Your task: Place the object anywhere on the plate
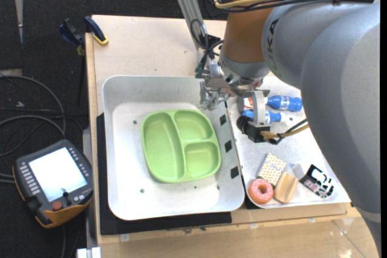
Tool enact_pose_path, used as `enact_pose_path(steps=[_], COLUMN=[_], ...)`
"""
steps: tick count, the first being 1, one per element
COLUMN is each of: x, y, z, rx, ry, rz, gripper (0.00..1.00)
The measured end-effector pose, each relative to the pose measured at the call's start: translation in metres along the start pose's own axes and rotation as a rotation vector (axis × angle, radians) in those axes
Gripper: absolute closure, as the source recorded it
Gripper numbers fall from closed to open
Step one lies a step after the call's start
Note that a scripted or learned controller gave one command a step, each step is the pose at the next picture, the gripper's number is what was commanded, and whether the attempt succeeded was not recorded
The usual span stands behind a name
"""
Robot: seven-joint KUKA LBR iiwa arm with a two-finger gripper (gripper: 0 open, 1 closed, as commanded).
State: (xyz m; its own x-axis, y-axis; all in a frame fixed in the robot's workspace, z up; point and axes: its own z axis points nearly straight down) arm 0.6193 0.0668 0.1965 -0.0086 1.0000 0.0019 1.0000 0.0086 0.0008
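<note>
While a pink frosted doughnut (pixel 261 191) lies at the near edge of the right white bin (pixel 302 130) beside a tan bread-like block (pixel 285 188), a checkered wafer (pixel 273 168) and a small black-and-white gadget (pixel 316 180), the light green three-compartment plate (pixel 181 145) sits in the left white bin (pixel 121 130). Farther back lies a blue-and-white bottle (pixel 279 103). The claw (pixel 211 93) hangs over the divide between the bins; whether it is open, I cannot tell.

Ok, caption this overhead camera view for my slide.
Gripper above the green plate in the left bin; donut lies in the right bin.
</note>
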Motion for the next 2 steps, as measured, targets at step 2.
enact_pose_path(steps=[2], x=[0.113], y=[0.0], z=[-0.022], rx=[-0.001], ry=[0.001], rz=[0.001], gripper=[1.0])
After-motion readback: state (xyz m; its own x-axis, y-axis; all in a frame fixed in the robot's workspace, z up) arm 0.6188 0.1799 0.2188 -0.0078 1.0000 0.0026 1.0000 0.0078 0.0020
